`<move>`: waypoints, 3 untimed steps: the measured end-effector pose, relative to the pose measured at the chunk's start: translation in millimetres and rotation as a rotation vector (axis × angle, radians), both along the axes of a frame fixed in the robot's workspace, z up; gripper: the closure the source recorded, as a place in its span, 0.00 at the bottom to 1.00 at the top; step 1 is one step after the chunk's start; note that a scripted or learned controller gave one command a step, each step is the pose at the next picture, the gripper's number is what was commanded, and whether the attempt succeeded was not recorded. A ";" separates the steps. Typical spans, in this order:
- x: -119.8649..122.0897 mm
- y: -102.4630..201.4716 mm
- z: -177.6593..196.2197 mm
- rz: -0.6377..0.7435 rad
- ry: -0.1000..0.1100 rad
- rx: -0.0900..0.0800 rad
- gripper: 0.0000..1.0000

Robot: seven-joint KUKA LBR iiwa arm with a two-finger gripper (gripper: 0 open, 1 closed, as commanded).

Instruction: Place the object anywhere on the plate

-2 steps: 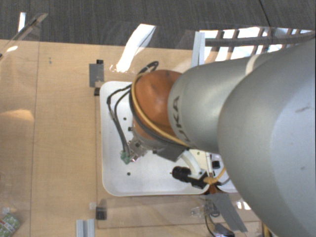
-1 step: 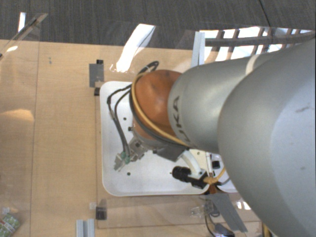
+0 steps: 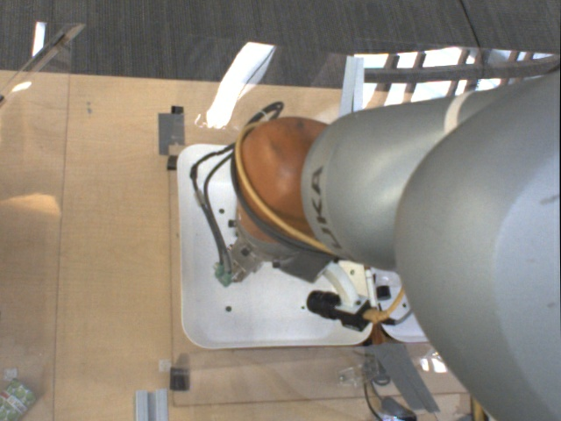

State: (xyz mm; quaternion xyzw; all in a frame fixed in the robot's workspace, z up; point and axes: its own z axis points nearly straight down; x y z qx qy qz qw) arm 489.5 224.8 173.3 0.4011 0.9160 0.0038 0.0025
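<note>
The grey arm (image 3: 421, 200) covers most of the white bin (image 3: 202, 314) at centre frame; I cannot tell the gripper's state.

The big grey arm (image 3: 421, 200) covers most of the white bin (image 3: 197, 305) and runs off the right edge.

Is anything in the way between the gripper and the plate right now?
I cannot tell. The arm hangs over the left bin and covers most of it, so this view gives no clear sight of a plate or an object. The bare bin floor near the front edge has only a few small dark specks on it.
</note>
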 end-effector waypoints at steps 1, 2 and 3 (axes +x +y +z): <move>0.0 -0.1 -0.1 0.000 0.000 0.000 0.00; 2.2 0.0 10.8 0.000 -0.004 0.003 1.00; 2.1 0.1 10.7 0.000 -0.004 0.002 0.00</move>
